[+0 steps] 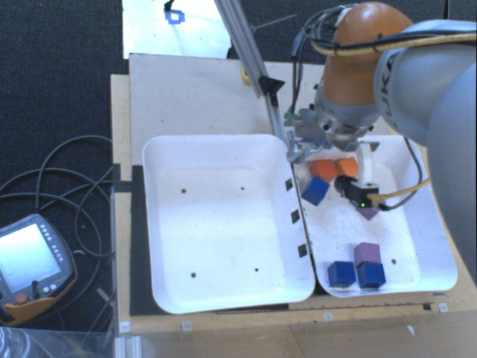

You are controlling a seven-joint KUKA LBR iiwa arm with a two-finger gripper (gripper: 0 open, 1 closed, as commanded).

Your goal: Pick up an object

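The gripper (328,151) hangs low in the right bin (425,274), over orange blocks (333,169). Whether its fingers are apart or together, I cannot tell. Blue blocks (356,274) lie near the front rim.

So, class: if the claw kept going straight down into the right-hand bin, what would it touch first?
Most likely the orange blocks lying right under the claw, with a blue block just beside them. Depth is hard to judge from this slanted view, so the floor of the right bin is possible instead.

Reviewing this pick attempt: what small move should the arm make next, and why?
Probably a short straight descent. The gripper hangs low over the right bin, above the orange block and beside a blue block; nothing is visibly held.
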